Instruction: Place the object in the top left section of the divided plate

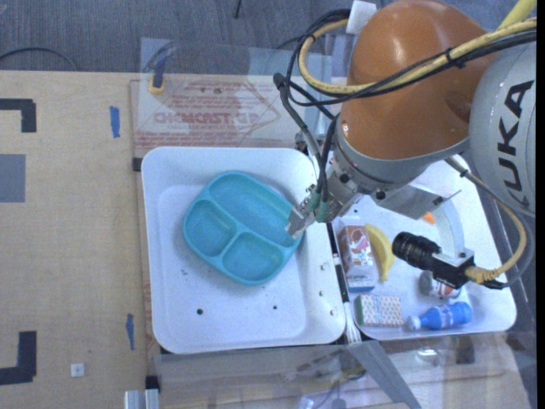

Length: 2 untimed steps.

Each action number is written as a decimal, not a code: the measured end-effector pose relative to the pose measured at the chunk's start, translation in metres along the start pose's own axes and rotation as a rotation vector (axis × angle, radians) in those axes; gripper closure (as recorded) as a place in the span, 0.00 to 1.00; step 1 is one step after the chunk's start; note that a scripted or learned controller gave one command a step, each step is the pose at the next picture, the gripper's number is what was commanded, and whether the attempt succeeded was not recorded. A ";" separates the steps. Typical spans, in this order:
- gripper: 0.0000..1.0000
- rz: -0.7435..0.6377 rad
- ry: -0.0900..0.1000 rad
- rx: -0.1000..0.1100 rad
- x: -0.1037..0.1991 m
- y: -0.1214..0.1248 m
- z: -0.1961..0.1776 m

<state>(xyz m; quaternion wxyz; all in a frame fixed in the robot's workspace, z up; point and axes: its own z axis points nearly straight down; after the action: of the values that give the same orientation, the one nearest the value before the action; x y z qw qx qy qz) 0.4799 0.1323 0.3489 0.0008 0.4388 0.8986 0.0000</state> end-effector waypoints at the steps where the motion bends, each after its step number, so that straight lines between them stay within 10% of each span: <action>1: 1.00 0.057 0.002 0.001 -0.039 -0.032 0.165; 2: 1.00 -0.110 0.001 0.000 -0.001 -0.002 0.174</action>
<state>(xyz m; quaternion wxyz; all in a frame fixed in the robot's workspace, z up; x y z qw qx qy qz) 0.4796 0.1303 0.1745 0.0003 0.3887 0.9214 0.0003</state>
